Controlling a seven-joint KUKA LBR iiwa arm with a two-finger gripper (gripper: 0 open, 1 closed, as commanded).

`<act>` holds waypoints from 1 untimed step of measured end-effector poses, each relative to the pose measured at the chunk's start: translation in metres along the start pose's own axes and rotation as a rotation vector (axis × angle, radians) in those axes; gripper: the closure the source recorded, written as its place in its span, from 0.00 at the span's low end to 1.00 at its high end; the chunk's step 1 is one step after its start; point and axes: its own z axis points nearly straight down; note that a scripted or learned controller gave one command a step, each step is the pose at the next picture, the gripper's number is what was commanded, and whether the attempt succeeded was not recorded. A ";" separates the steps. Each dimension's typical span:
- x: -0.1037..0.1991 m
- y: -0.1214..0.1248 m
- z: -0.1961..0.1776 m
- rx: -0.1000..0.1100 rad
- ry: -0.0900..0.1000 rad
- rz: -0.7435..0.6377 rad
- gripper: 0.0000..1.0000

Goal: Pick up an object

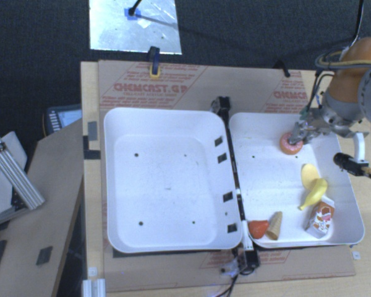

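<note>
In the right bin (pixel 260 166) a pink frosted doughnut (pixel 290 145) lies near the far right wall. My gripper (pixel 298 133) hangs just over its far edge, reaching in from the right; its fingertips touch or nearly touch the doughnut. A yellow banana (pixel 313 187) lies in the right half of the bin. A small milk carton (pixel 320 219) stands at the near right corner. An ice-cream cone (pixel 274 225) and a red strawberry-like piece (pixel 258 229) rest along the near wall.
The left bin (pixel 167 178) sits beside the right one, with black clips (pixel 226 159) along the shared edge. A cable and black fitting (pixel 352 164) hang off the arm over the right bin's rim. A yellow clamp (pixel 154 64) stands at the bench's far side.
</note>
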 end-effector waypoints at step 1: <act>-0.001 -0.052 -0.087 -0.016 -0.003 0.007 1.00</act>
